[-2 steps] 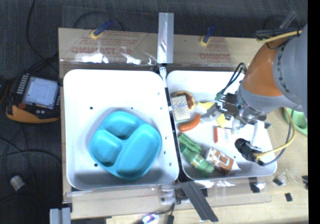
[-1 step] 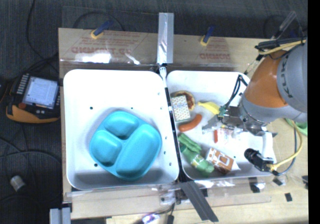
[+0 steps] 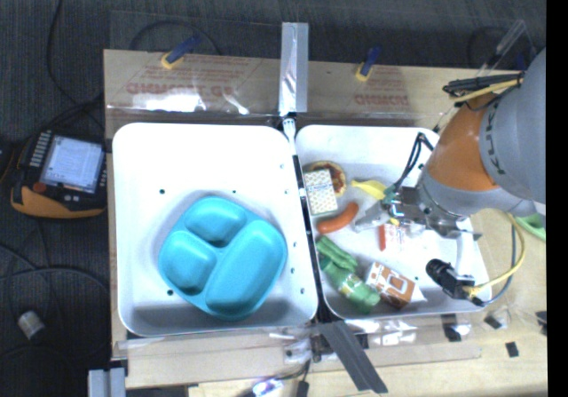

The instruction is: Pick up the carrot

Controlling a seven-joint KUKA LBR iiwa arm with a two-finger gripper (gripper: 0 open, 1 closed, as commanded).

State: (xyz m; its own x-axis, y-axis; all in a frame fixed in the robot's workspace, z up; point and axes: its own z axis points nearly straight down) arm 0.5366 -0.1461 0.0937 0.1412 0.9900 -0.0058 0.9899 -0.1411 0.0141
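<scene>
A small, thin orange carrot [image 3: 383, 235] lies in the middle of the right white bin [image 3: 444, 142], partly covered from above. My gripper [image 3: 393, 216] hangs low over the bin directly at the carrot's upper end, below the arm's orange band [image 3: 461, 160]. Whether it touches the carrot is hidden by the wrist.
Left of the carrot lie a red-orange sausage-shaped piece [image 3: 337, 221], a yellow banana [image 3: 368, 186], a white textured block [image 3: 319, 194] and a round brown item [image 3: 330, 173]. Green pieces [image 3: 342, 266] and a brown box [image 3: 390, 284] sit nearer the front. The left bin holds a blue divided tray [image 3: 224, 253].
</scene>
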